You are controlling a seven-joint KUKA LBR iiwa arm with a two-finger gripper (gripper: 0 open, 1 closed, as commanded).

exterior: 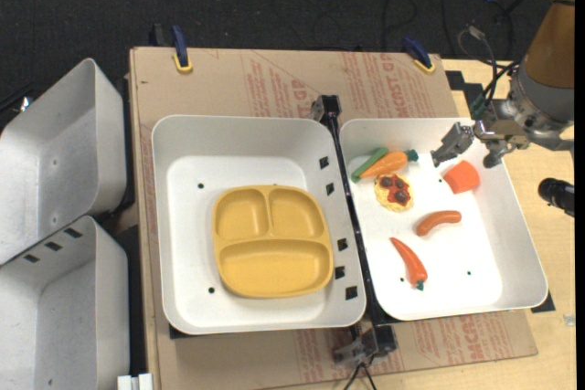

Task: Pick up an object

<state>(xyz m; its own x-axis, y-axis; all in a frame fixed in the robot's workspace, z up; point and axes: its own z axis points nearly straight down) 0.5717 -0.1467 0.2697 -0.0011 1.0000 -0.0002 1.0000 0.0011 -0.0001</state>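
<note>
Gripper (pixel 475 144) spread above orange block (pixel 461 177)

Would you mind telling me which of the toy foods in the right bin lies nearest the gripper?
The orange block, just below the gripper at the bin's upper right. The carrot, tart, sausage and chilli pepper all lie farther left or lower.

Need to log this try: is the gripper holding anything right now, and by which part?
Nothing is held. The gripper hangs open above the orange block, with nothing between its fingers.
</note>
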